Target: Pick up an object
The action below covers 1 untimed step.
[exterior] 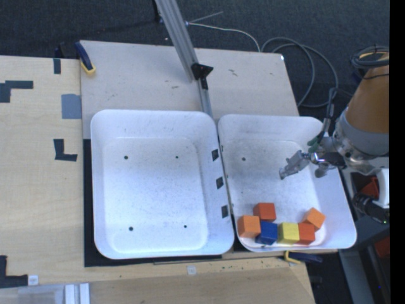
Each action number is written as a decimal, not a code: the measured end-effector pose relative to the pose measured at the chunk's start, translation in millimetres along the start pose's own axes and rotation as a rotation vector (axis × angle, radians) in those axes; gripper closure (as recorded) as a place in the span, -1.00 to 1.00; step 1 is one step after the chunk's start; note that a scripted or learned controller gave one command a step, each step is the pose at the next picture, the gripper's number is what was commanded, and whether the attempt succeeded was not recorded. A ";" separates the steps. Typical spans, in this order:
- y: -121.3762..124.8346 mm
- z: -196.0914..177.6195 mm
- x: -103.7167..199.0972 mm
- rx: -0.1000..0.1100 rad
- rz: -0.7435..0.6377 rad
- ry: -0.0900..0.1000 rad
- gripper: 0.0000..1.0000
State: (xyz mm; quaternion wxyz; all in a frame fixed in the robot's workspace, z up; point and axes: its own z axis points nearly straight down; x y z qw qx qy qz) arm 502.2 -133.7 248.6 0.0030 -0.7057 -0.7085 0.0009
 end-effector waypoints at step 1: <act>-12.0 123.0 42.5 0.005 0.002 0.000 -1.00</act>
